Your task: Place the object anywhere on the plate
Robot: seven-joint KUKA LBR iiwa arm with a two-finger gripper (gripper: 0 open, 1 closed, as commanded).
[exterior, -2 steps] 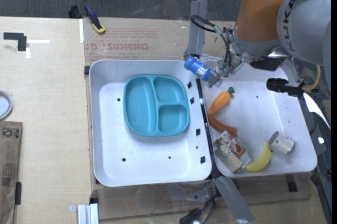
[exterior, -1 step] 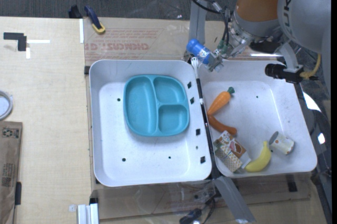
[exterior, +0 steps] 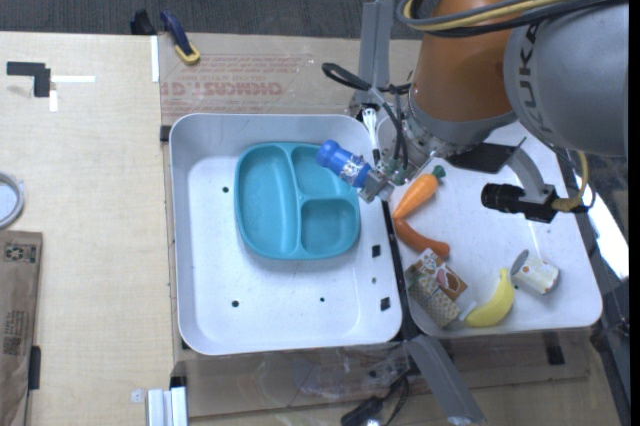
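Over the left bin (exterior: 200,244), a blue bottle (exterior: 338,160) hangs above the teal divided plate's (exterior: 270,204) right rim, pinched in the gripper (exterior: 372,179). Released now, it might roll off that edge. Rightward, the arm slants down from over the carrot (exterior: 418,194).

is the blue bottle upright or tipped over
Tipped. The blue bottle lies slanted over the right rim of the blue plate, at the gripper.

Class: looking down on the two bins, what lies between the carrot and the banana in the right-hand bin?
In the camera view, between carrot and banana lie an orange piece and a small printed packet.
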